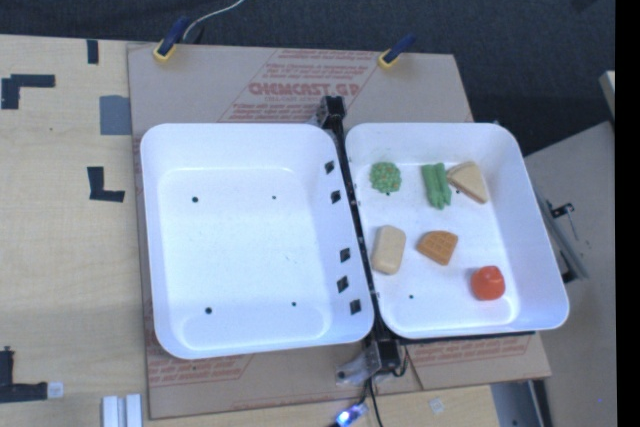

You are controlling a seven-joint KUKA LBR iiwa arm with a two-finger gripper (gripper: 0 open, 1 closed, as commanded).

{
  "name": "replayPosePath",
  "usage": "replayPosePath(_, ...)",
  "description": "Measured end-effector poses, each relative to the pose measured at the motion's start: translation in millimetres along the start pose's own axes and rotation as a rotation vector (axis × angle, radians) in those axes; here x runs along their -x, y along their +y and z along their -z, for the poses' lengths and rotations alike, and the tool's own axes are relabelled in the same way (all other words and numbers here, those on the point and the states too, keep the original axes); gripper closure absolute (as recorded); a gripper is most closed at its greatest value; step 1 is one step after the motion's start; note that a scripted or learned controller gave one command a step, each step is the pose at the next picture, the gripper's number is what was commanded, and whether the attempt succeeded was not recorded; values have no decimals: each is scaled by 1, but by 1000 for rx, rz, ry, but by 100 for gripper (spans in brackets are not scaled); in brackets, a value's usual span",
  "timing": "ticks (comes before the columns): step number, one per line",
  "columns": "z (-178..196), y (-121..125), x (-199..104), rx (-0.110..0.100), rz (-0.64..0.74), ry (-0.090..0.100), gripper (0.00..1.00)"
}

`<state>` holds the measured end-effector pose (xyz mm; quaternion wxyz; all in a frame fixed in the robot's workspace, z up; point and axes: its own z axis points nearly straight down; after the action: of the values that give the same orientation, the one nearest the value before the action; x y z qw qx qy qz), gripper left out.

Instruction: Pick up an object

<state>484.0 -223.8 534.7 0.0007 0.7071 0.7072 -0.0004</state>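
Gripper state could not be told; right bin point(532, 250) held broccoli point(385, 178), bean point(435, 185), wedge point(468, 182), bun point(388, 249), orange chunk point(437, 246), tomato point(488, 283).

Both white bins point(160, 215) look like smooth, faintly glossy plastic. Under them the brown board point(300, 85) reads as matt cardboard with red print. The bench point(60, 245) shows pale wood grain.
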Motion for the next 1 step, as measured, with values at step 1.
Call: replayPosePath(1,0,0,-1,0,-1,0,0)
